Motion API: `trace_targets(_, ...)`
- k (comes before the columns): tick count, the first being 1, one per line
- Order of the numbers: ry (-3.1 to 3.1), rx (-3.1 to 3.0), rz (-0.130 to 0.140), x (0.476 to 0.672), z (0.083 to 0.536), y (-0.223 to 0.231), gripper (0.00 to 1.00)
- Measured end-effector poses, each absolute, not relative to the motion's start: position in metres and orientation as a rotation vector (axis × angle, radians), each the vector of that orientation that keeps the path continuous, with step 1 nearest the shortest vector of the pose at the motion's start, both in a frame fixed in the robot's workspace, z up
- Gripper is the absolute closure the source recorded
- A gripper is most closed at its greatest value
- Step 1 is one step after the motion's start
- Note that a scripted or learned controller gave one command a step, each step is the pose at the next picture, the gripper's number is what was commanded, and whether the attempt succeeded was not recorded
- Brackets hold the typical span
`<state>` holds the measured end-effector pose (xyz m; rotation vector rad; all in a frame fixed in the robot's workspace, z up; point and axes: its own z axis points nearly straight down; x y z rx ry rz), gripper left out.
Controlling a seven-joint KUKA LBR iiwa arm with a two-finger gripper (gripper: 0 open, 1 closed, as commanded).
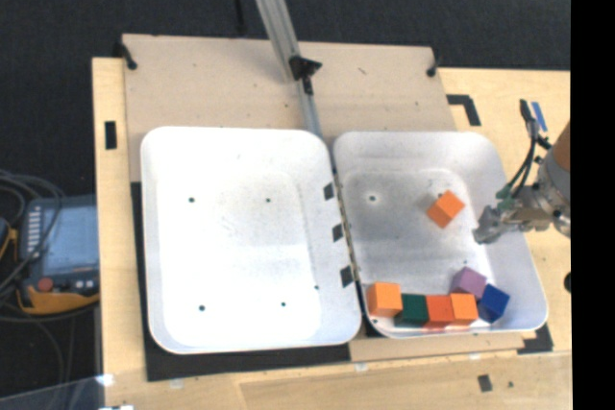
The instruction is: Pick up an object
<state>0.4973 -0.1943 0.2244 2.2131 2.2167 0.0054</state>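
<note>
While no writing is legible anywhere, the pincer [487, 228], its state unclear, hovers beside the orange cube [445, 208].

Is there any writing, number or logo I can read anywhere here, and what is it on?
None can be read.
Handheld unit at the bench's left: its screen and buttons are too blurred to read.
Blocks and both bins: plain, no lettering.
Black marks on the bench: tape corners, not signs.
</note>
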Motion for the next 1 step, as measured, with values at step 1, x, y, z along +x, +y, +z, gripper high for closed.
trace_targets(1,2.220,2.211,0.005,0.4990,0.2784,-0.1957,1.00)
